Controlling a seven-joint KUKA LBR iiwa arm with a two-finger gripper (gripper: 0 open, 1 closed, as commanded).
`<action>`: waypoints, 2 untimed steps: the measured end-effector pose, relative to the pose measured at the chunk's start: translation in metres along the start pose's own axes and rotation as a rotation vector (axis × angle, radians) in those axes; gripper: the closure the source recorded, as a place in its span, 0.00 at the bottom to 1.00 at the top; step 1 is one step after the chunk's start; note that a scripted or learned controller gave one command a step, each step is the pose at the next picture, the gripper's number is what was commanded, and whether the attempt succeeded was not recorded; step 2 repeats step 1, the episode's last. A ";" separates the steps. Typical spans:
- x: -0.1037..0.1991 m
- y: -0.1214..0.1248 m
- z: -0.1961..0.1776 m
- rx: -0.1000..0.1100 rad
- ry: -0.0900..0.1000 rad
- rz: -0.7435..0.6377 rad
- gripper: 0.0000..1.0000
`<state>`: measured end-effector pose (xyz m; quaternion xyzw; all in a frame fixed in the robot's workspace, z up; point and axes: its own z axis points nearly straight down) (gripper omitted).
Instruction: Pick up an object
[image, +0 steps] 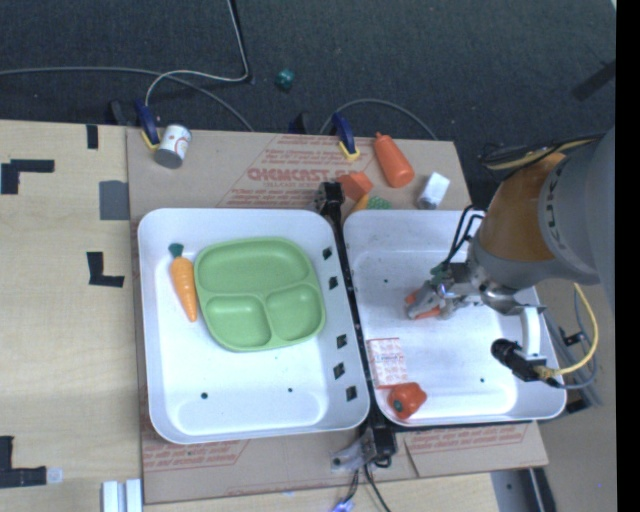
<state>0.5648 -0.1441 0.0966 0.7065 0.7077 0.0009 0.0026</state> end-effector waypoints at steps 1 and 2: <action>0.089 0.016 -0.088 0.005 0.003 -0.001 1.00; 0.089 0.016 -0.088 0.005 0.003 -0.001 1.00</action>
